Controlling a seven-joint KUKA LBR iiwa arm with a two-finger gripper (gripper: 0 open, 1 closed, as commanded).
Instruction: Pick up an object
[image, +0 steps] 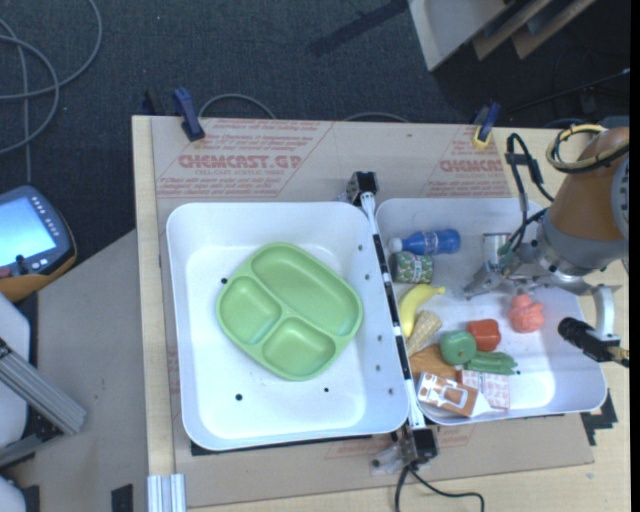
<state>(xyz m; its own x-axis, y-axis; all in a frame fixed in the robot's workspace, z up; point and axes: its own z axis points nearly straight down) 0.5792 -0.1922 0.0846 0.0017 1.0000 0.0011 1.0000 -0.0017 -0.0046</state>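
Pink toy (526, 314) just beside gripper (497, 275), seemingly clear of it.

A green plate (290, 312) lies in a white bin (190, 250); nearby are a blue bottle (430, 242) and yellow banana (414, 304).

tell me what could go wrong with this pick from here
The gripper sits over bare bin floor between the blue bottle and the pink toy, so it may close on nothing. The toys at the near end are packed tight, so a grab there could catch two or knock the banana aside.
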